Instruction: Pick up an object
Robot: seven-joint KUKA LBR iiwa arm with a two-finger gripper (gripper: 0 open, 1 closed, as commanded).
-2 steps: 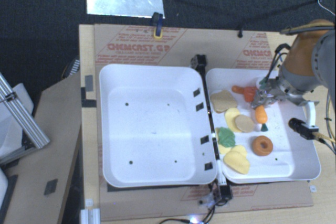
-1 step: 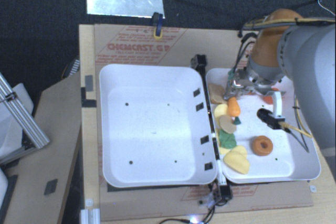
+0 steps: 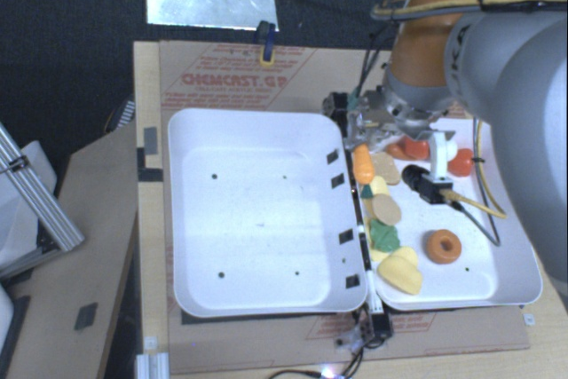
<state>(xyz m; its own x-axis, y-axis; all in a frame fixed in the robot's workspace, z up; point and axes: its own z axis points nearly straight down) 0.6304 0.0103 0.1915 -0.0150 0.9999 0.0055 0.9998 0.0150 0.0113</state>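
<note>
Where the arm leans in, gripper blurs.

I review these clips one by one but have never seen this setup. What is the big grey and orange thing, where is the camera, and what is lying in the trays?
The grey and orange thing is a robot arm reaching in from the right. The single camera is fixed above the bench, looking down at a slant. Two shallow white bins sit side by side: the left bin and the right bin. The arm's gripper is low over the far end of the right bin, but I cannot make out whether it holds anything. In that bin lie toy foods: a brown doughnut, a yellow piece, a green piece, an orange carrot-like piece, some beige slices and a red piece.
</note>
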